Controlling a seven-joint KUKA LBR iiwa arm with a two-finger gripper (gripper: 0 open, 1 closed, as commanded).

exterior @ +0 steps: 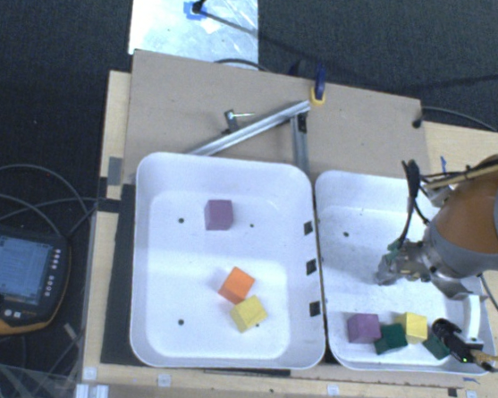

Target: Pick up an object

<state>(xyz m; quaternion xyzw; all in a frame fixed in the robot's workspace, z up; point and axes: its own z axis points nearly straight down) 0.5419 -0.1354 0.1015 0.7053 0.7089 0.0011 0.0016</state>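
My gripper (390,269) hangs low over the middle of the right bin (356,207), above its bare floor. The grey arm with its orange band (467,219) reaches in from the right. Nearer the front of that bin lie a purple cube (363,327), a dark green block (390,339), a yellow cube (415,327) and another dark green block (436,345), all a short way in front of the gripper. The left bin (160,228) holds a purple cube (218,214), an orange cube (237,284) and a yellow cube (248,313).
A metal bar (253,128) lies on the brown board behind the left bin. A teach pendant (10,277) with cables sits on the floor at the left. Black cables (412,191) trail from the arm over the right bin's back edge.
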